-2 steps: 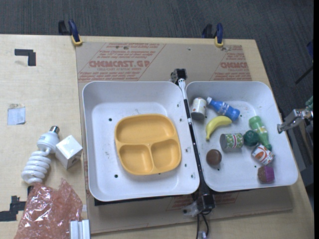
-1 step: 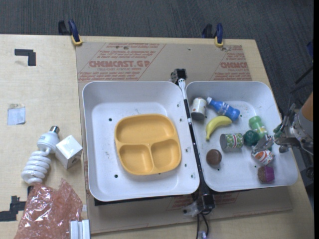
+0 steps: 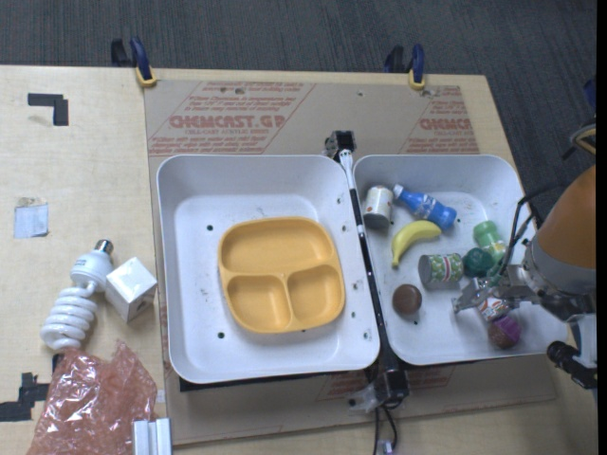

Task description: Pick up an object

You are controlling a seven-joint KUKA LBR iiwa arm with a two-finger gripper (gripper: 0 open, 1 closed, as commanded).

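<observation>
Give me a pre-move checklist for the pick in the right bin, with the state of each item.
1. Pincer over the right bin: ok.
2. Purple object just beside the pincer: ok.
3. Something gripped: cannot tell.
4. Neighbours crowd the pincer, green can and teal object close by: not ok.
5. Banana and brown ball lie apart from the pincer: ok.
6. Yellow tray sits in the left bin, off the path: ok.
</observation>
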